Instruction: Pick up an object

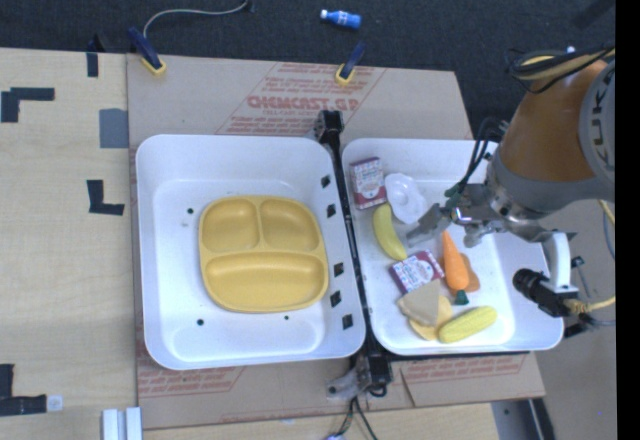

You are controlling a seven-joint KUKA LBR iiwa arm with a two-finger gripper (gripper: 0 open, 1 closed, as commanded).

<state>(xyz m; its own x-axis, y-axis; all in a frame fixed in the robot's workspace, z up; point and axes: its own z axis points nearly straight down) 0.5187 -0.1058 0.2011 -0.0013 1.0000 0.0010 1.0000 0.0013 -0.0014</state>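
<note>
Approach step, nothing gripped yet. Claw [440, 218] is seen spread wide and empty over the right bin [520, 333], white crumpled item [405, 196] just beside it on the far side. Banana [388, 232] lies just left of the claw, carrot [456, 264] just below-right. Next move is judged to need a descent centred on one item, then closing. Yellow tray [264, 253] sits well left, on a cardboard-covered surface [290, 98]; dark floor beyond.
</note>
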